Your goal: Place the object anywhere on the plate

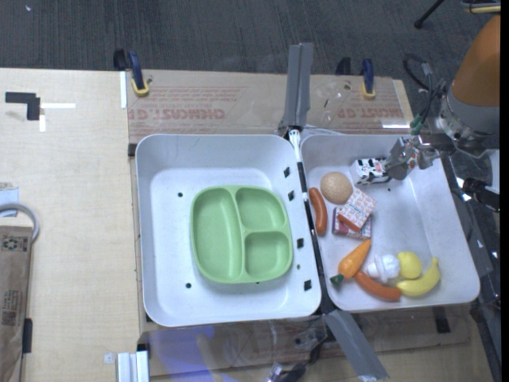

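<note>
the gripper (395, 165) sits low over the upper part of the right bin (453, 213), its dark fingers pointing toward the left, and the black-and-white toy (369, 169) lies right at their tips. whether the fingers are spread or pinched on that toy i cannot tell; the tips are small and blurred there, and the toy seems to touch them without clearly being between them. behind the fingers the wrist runs up and to the right into the grey arm, with the orange band (482, 62) at the frame's upper right corner.

just below and left of the toy lies a tan egg-shaped piece (336, 187), and beside it a red-and-white box (355, 212), tilted. a sausage (318, 211) lies along the left wall of this bin. lower down are a carrot (354, 259), a second sausage (378, 286), a small white item (386, 267), a lemon (409, 263) and a banana (423, 280), all clustered close together near the front.

the green plate (241, 234), with three compartments, lies in the middle of the left bin (159, 213), well apart from the gripper. the two bins meet at a grey divider (298, 86).
</note>
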`<move>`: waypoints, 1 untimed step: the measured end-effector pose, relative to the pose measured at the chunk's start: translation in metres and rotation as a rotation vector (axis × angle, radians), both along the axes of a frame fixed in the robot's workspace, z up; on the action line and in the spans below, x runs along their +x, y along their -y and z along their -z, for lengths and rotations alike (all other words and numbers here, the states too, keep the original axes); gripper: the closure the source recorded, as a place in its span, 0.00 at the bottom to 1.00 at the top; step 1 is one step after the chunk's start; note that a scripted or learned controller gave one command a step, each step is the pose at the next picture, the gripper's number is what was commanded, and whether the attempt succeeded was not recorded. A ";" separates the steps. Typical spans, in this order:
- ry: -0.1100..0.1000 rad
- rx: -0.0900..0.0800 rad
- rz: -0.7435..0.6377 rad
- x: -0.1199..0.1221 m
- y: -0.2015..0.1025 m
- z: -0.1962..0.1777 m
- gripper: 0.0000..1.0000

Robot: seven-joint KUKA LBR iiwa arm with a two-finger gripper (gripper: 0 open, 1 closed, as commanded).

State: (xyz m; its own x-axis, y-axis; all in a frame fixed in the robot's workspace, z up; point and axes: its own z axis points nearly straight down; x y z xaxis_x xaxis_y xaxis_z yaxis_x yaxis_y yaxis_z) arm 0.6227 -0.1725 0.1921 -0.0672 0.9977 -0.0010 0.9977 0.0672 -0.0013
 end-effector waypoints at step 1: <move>0.001 0.000 0.204 0.020 -0.070 -0.016 1.00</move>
State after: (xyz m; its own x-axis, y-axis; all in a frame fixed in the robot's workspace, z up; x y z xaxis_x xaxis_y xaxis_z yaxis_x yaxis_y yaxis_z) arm 0.6426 -0.1020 0.2081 0.1364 0.9907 -0.0013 0.9907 -0.1364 -0.0008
